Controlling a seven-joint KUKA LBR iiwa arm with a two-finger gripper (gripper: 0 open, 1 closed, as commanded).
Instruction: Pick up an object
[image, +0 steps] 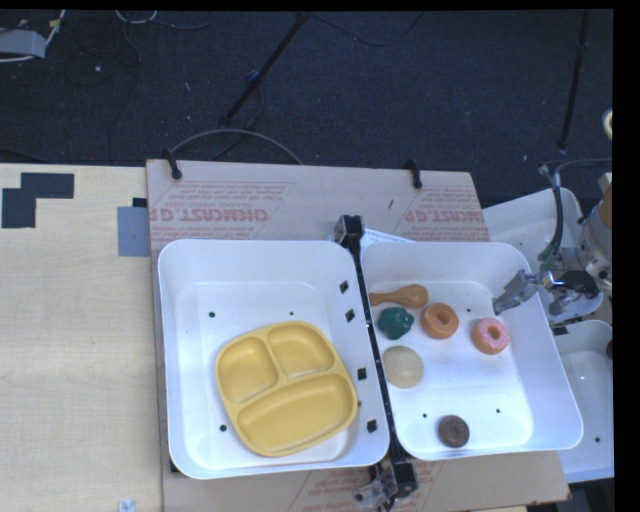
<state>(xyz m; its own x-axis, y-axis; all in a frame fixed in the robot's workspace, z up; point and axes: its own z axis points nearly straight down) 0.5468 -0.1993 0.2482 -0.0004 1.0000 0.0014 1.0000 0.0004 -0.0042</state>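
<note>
Six small food items are laid out in the right bin (545, 400), the pink doughnut (490, 336) nearest the gripper (512, 294) at the bin's upper right rim. Nothing is held; finger state cannot be told. Approach step is judged in hand: descent over the pink doughnut is called for next.

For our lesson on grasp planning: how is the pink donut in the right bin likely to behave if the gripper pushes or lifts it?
The pink donut lies flat, so it will probably slide rather than roll. Its rounded ring shape may let it slip out of a pinch. It looks like a small toy, so it is likely light. The gripper is close above it.
</note>
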